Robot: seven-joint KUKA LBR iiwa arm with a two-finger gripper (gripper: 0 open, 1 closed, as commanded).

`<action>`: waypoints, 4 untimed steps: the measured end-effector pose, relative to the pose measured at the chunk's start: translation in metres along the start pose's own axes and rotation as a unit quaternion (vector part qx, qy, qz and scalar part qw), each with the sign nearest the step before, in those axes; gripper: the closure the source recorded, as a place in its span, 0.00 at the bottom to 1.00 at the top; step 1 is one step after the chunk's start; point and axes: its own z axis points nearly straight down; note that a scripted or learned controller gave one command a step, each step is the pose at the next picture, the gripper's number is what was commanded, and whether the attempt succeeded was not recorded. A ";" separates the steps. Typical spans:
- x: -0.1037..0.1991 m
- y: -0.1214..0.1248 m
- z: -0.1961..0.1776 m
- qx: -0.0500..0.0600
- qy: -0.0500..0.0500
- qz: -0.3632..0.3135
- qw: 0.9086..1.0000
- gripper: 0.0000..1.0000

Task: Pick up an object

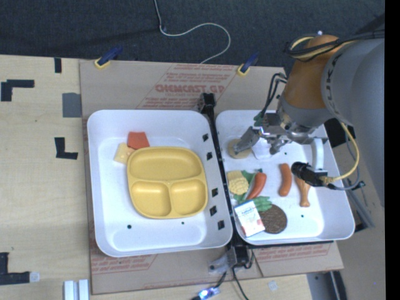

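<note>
Gripper [262, 141] fingers spread, nothing between them, over right bin [334, 227]. Round tan piece [238, 147] touching left finger. Below gripper: corn [237, 183], red chili [257, 185], orange sausage [285, 179], brown patty [274, 219]. Yellow tray [167, 182] far left.

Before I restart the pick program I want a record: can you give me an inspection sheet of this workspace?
Surface: two white bins, left bin, right bin, on cardboard.
Job's things: right bin holds sausage, chili pepper, corn, brown patty, small carton.
Clutter: yellow divided tray in left bin, orange block behind it.
Grippers: gripper low over right bin, nothing seen held.
Cables: white cable behind the bench.
Surroundings: dark backdrop.
</note>
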 end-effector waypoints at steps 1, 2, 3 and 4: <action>-0.004 0.005 0.050 0.000 0.000 0.000 1.000 0.00; -0.004 0.005 0.070 -0.003 -0.001 0.000 1.000 0.00; -0.003 0.006 0.060 -0.003 -0.001 -0.001 1.000 1.00; -0.005 0.007 0.020 -0.005 0.000 0.000 1.000 1.00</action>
